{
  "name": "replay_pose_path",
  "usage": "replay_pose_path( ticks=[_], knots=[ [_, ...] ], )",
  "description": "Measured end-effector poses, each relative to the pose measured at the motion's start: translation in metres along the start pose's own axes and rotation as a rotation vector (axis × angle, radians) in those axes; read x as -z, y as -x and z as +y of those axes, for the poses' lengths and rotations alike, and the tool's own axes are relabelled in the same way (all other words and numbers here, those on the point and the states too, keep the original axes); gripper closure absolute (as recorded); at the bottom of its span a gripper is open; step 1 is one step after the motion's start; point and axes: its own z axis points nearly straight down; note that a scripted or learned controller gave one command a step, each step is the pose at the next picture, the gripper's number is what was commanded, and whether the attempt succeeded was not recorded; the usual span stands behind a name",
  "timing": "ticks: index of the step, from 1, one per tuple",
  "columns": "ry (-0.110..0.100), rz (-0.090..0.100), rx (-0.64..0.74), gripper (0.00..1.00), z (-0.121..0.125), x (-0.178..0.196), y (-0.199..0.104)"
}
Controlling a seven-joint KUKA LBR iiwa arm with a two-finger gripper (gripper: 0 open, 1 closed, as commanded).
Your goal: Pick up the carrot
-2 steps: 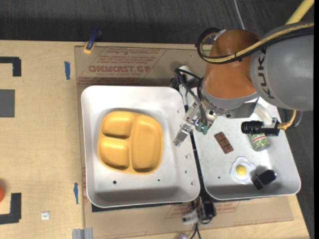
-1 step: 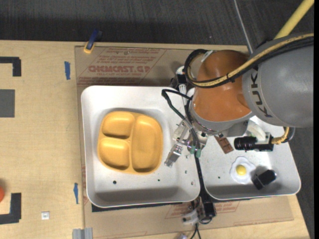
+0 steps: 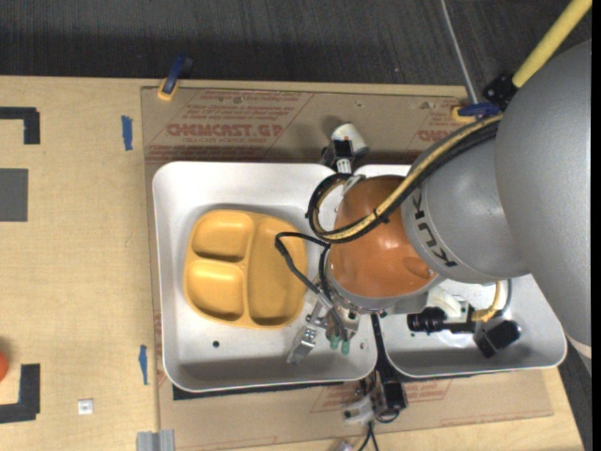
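— Why was the gripper (image 3: 322, 336) down at the lower middle of the frame?

— It hung low over the lower right corner of the left bin (image 3: 174, 252), just beside the yellow divided tray (image 3: 235, 266), probably searching there. Whether it was open or closed I could not tell.

— And the carrot?

— I could not tell where it lay. The arm (image 3: 526, 186) covered much of the right bin (image 3: 540, 346), at lower right, so it may have sat beneath.

— What did the bins hold?

— The left bin held the tray, its compartments bare. A small orange-red thing (image 3: 3, 365) sat on the bench at the far left edge, too cut off to name.
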Motion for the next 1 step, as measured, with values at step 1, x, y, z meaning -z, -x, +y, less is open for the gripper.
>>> replay_pose_path(
  ticks=[1],
  knots=[
    [-0.001, 0.003, 0.05, 0.0, 0.0617, 0.0942, 0.0789]
  ],
)
